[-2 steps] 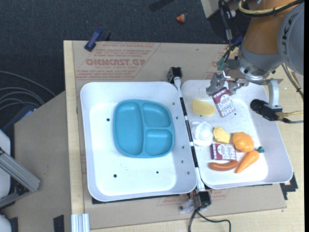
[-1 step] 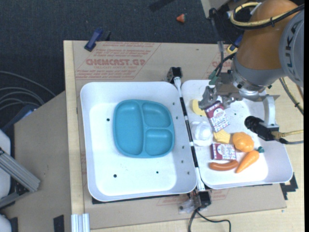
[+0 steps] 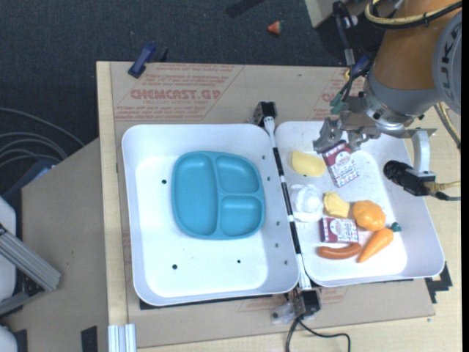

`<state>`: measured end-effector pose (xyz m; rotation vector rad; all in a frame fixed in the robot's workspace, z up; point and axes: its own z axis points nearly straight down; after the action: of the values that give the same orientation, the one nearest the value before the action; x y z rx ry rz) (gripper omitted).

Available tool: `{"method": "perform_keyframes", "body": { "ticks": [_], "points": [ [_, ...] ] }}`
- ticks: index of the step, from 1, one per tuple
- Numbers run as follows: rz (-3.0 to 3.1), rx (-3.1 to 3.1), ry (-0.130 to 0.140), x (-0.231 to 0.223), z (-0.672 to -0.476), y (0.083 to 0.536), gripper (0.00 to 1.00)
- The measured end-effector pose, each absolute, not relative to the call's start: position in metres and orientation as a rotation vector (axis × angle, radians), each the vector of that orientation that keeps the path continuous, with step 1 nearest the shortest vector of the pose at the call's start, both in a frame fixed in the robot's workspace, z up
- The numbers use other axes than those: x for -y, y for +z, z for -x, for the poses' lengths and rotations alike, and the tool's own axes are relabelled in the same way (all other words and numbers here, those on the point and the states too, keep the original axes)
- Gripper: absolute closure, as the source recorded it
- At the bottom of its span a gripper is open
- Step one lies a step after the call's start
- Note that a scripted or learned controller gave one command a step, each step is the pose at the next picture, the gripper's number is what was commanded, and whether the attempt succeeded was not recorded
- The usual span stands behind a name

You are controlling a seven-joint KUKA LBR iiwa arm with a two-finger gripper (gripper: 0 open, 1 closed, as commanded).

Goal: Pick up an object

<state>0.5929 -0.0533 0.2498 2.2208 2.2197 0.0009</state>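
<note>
You had the end effector (image 3: 338, 139) low over the upper part of the right bin (image 3: 421, 259), and a small maroon-and-white carton (image 3: 343, 163) sat right at its fingertips, tilted. Whether the fingers actually clamped the carton or merely touched its top edge, you could not tell from this angle.

Just left of the carton lay a yellow wedge (image 3: 308, 163). Below it you had a white crumpled piece (image 3: 306, 200) against the bin's left wall, a pale yellow corn-like piece (image 3: 336, 204), an orange fruit (image 3: 368, 214), a second maroon carton (image 3: 338, 230), a sausage (image 3: 338, 252) and a carrot (image 3: 376, 244), all clustered close together in the lower half.

The left bin (image 3: 146, 218) held a blue divided tray (image 3: 218, 194), lying flat. Both bins rested on the table (image 3: 110, 123).
</note>
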Motion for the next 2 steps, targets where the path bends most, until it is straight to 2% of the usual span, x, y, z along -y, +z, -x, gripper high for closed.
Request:
{"method": "perform_keyframes", "body": {
  "ticks": [1,2],
  "points": [
    [-2.222,-2.225,-0.002,0.022,-0.549,0.266,1.0],
    [-2.221,-2.22,0.001,0.048,-0.572,0.266,1.0]
  ]
}}
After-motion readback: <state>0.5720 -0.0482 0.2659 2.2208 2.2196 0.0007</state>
